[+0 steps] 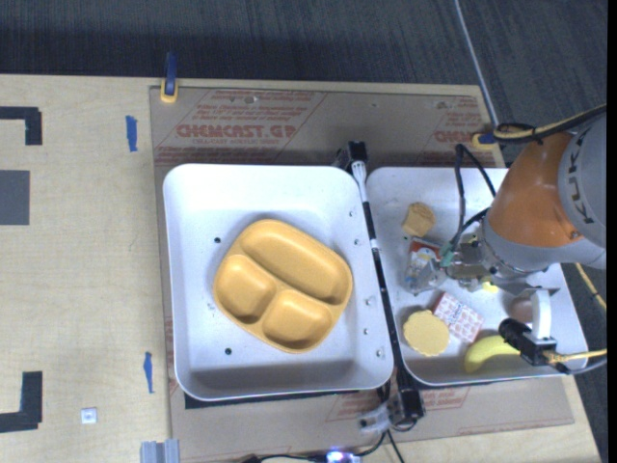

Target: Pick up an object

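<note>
Yellow banana, round disc and checked packet lay unlifted in your right bin, the tool low among them, its grip impossible to tell.

A robotics lab: a plywood bench marked with black fiducial squares at 9 o'clock, blue tape tabs, cabling and two white bins.

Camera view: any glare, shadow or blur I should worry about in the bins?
Camera view: even, soft light; mild sheen on the yellow tray in the left bin, no blown highlights. The arm shades part of the right bin; small items near the gripper look soft and hard to resolve.
</note>
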### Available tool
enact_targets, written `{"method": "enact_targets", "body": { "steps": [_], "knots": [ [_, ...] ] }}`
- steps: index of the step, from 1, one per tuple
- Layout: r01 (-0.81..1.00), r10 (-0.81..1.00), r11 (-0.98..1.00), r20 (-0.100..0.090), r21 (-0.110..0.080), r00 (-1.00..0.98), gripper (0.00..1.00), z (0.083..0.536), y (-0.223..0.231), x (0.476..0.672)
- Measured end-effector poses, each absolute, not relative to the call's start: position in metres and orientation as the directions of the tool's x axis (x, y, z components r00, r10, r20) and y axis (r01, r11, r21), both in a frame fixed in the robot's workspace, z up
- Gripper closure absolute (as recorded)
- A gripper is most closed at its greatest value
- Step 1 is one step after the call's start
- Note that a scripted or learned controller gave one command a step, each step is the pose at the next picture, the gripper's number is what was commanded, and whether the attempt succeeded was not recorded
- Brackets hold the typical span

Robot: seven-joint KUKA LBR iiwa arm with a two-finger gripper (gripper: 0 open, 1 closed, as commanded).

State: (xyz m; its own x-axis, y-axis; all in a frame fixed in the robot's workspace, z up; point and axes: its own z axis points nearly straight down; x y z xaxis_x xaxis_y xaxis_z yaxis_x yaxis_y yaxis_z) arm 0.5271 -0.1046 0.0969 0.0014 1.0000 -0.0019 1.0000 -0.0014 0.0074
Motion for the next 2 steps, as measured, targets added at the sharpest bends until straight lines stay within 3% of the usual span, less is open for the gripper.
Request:
{"method": "enact_targets", "body": {
  "steps": [1,2],
  "knots": [
    [1.000,1.000,0.000,0.000,0.004,0.000,0.00,0.0861,-0.0951,0.4827],
    [1.000,1.000,-0.001,-0.002,0.007,0.001,0.00,0.0862,-0.0931,0.4815]
  ]
}}
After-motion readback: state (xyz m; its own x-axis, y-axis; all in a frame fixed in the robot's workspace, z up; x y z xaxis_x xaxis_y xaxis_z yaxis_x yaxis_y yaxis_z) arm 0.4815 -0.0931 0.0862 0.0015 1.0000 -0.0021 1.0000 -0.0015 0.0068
